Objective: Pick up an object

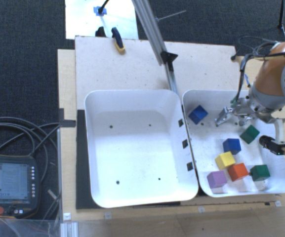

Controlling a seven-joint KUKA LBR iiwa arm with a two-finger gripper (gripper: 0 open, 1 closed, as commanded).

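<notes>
Blocks crowd your right bin (201,181); the green block (250,134) sits just below the gripper (241,116), nearest of all. You cannot tell its opening from here.

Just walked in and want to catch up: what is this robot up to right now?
The arm reaches in over the right bin, which holds coloured blocks: two blue, two green, a yellow, an orange and a purple one. Its claw sits low near the bin's back, between the blue block and a green block. Nothing shows between its fingers, so no block looks picked yet. The left bin sits beside it.
</notes>
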